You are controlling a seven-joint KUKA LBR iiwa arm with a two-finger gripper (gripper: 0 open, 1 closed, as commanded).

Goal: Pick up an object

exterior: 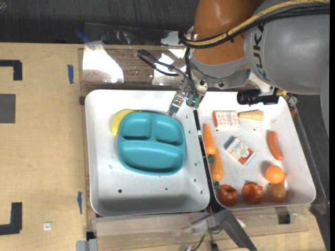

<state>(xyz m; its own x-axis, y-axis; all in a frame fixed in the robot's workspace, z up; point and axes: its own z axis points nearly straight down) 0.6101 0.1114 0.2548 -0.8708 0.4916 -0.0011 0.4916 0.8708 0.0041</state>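
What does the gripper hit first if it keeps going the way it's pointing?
Probably the teal divided tray in the left bin. The gripper slants down and left, its tip just above the tray's upper right corner. Depth is unclear from this single view, so it might meet the bin floor beside the tray instead.

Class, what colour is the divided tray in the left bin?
Teal blue, seen in the camera view: divided tray.

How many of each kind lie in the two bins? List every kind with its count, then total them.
Left bin:
Teal divided tray: 1
Yellow item, partly under the tray: 1

Right bin:
Carrots: 2
Tomatoes: 2
Orange: 1
Sausage: 1
Brownish round fruit: 1
Small cartons: 2
Pale wedge: 1

Total: 12
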